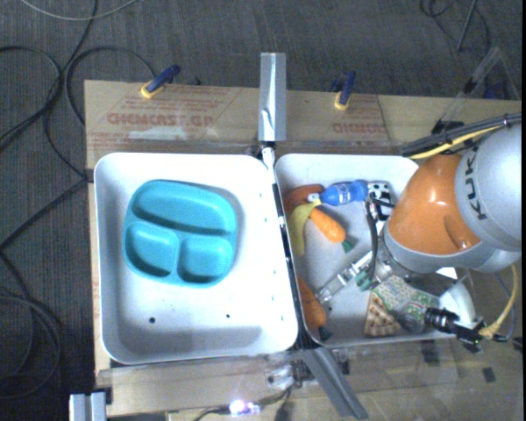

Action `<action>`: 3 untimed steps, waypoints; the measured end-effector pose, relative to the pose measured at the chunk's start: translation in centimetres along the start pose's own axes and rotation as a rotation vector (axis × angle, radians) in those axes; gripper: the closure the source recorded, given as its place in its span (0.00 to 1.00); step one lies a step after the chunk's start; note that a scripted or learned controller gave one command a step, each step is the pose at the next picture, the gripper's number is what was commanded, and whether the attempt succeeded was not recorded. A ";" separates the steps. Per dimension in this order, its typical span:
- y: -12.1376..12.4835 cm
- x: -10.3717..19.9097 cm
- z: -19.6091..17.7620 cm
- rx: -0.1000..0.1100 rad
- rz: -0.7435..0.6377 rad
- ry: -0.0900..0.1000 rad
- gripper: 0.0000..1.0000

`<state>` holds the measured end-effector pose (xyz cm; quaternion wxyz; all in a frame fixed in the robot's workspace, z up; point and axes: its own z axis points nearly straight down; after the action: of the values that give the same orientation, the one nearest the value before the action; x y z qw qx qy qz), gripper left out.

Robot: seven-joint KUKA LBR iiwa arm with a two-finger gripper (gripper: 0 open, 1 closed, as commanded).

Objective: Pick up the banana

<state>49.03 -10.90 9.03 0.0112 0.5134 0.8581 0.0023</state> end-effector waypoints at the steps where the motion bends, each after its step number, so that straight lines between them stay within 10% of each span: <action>1: 3.7 7.2 -4.6 -0.003 -0.091 0.043 0.00; 2: 1.7 4.3 -5.8 0.016 -0.078 0.019 0.00; 3: 4.2 8.6 -9.4 0.011 -0.395 0.018 0.00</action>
<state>48.47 -1.28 18.36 0.0009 0.3352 0.9421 -0.0001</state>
